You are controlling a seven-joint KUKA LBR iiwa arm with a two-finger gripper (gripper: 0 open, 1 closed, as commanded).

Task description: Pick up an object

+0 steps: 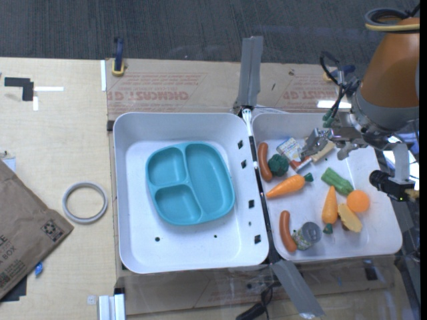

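Observation:
The right bin (383,242) holds several toy foods: two red-brown sausages (265,161) (286,231), a green broccoli (279,165), two carrots (288,185) (329,205), a green pickle-like piece (337,181), an orange ball (358,201), a yellow piece (349,217) and a grey round item (309,232). My gripper (316,145) reaches in from the right and hangs low over the bin's far part. It is just right of a small blue-and-white packet (288,145) and above the broccoli.
The left bin (130,245) carries a blue three-part plate (190,183). A grey tape ring (85,201) and a brown cardboard box (20,235) lie on the bench to the left. The arm's orange band (393,52) and cables stand over the right bin's far right corner.

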